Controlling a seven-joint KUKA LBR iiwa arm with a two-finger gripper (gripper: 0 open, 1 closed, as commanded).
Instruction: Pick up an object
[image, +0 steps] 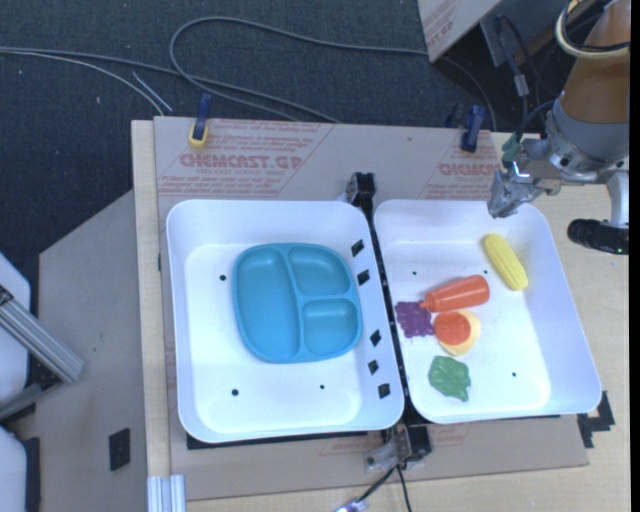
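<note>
We see the bench (300, 150), brown board w/ red CHEMCAST print, carrying two shallow white bins side by side. Left bin (190, 300) holds a blue divided plate (295, 300), three compartments, lying flat near the bin's middle. Right bin (540, 330) holds all the toy food. The KUKA arm (595, 90) comes in from the upper right, orange band showing above the grey wrist. Its gripper (505, 200) hangs over the far edge of the right bin, near that bin's upper right corner, w/ nothing visibly between its tips; we can't tell how the tips are set from this angle.

Items in the right bin, bigger to smaller: an orange carrot (458, 293) lying roughly across the bin, a yellow corn cob (506, 262) tilted just right of and above it, closest to the gripper but apart from it. Then a round orange-red fruit on a pale slice (456, 331) just below the carrot, a green leafy piece (449, 378) nearer the front, and a purple grape bunch (413, 318) by the carrot's left end, near the bin divider.

Blue-yellow clamps (201, 130) grip the board's far edge; cables (230, 60) loop on the dark floor beyond.
</note>
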